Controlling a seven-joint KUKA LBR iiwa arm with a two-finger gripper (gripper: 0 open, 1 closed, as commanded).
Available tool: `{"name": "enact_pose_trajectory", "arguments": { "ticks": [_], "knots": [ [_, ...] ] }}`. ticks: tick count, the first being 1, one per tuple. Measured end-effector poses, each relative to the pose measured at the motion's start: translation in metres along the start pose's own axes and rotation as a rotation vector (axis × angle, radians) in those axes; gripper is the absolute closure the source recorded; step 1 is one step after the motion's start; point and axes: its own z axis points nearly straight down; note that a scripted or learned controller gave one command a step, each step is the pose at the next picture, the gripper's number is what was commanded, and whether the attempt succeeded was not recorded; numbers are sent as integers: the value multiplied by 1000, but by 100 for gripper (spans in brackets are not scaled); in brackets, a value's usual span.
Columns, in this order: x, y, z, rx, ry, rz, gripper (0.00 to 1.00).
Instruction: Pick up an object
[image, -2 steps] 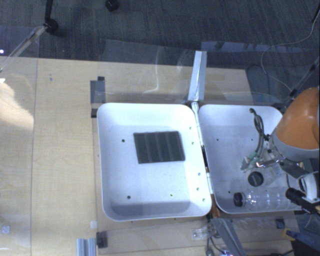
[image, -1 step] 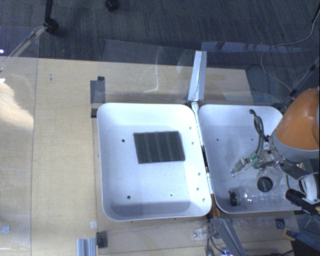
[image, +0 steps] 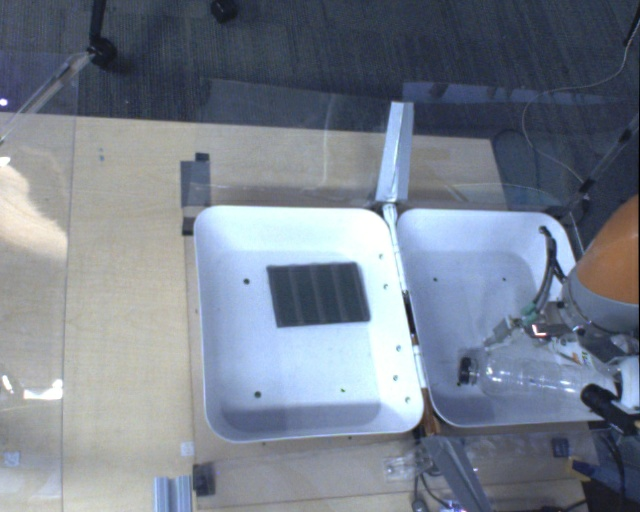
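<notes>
Gripper low over the bottle in the right bin

The gripper (image: 535, 328) sits right at the clear plastic bottle with a black cap (image: 520, 372), lying on its side in the right white bin (image: 450, 250); jaw state, I cannot tell. Slick, round, see-through: best squeezed square across the body. A dark ribbed rectangular pad (image: 318, 294) lies flat in the left white bin (image: 225, 300).

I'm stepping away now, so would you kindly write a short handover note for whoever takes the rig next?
Gripper: down in the right bin, just above the clear plastic bottle; whether it grips anything cannot be told.
Things: the bottle lies on its side at the near edge of the right bin, dark cap pointing left. A dark ribbed mat lies flat in the left bin.
Done: nothing seen lifted.
Left: grasp and lift one object.
</notes>
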Motion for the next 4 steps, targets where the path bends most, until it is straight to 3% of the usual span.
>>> {"name": "enact_pose_trajectory", "arguments": {
  "ticks": [1,2,3,4],
  "knots": [
    [68,4,37,-7,-15,-100,0],
    [67,8,24,-18,-20,-101,100],
    [56,81,-42,5,-13,-395,100],
    [56,81,-42,5,-13,-395,0]
  ]
}}
